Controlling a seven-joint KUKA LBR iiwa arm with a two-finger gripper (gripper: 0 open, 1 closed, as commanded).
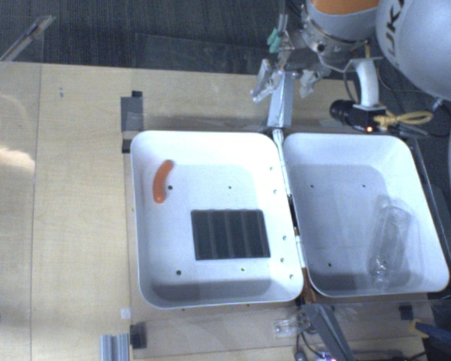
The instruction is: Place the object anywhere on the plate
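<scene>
Sausage (162, 181) lies in left bin (210, 295), top-left corner, long way running up-down, a bit tilted. Dark plate (230, 234) sits mid-bin, down-right of sausage, apart from it. Gripper (284, 81) hangs above bins' top edge, right of sausage, well apart. Jaws spread, nothing between them. Next move likely: go left and down to sausage.

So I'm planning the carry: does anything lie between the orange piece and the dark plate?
Nothing visible does. The orange piece lies in the left bin, with bare white floor between it and the dark plate.
</scene>
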